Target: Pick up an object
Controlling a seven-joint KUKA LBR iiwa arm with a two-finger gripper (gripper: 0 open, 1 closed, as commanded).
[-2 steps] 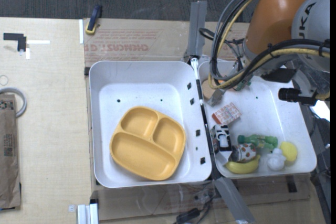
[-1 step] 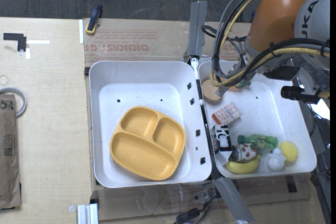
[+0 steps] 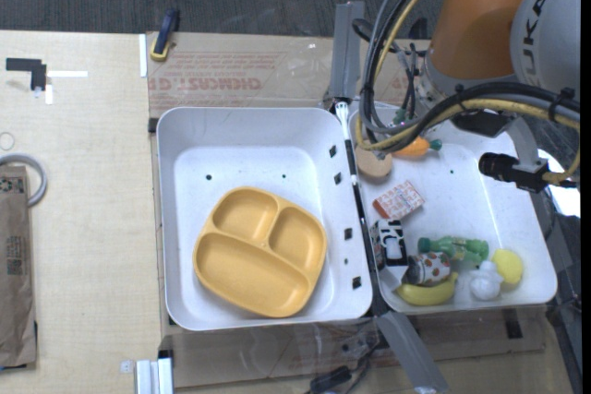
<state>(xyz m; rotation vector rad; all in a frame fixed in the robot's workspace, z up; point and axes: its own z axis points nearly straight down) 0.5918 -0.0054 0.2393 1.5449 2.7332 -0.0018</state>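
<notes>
The right bin (image 3: 517,226) holds several small items. An orange carrot (image 3: 413,147) and a tan round piece (image 3: 373,163) lie at its back left. A red and white packet (image 3: 399,199) is in the middle and a black and white item (image 3: 392,244) lies by the left wall. Along the front are a banana (image 3: 427,293), a green toy (image 3: 454,246), a white ball (image 3: 484,286) and a yellow lemon (image 3: 507,266). My gripper (image 3: 404,123) hangs low over the back left corner, just above the carrot, half hidden by cables.
The left bin (image 3: 231,143) holds a yellow divided plate (image 3: 261,251). The grey and orange arm (image 3: 480,5) and its cable loops (image 3: 388,32) cover the back of the right bin. A black bracket (image 3: 517,169) juts over the right bin's right side.
</notes>
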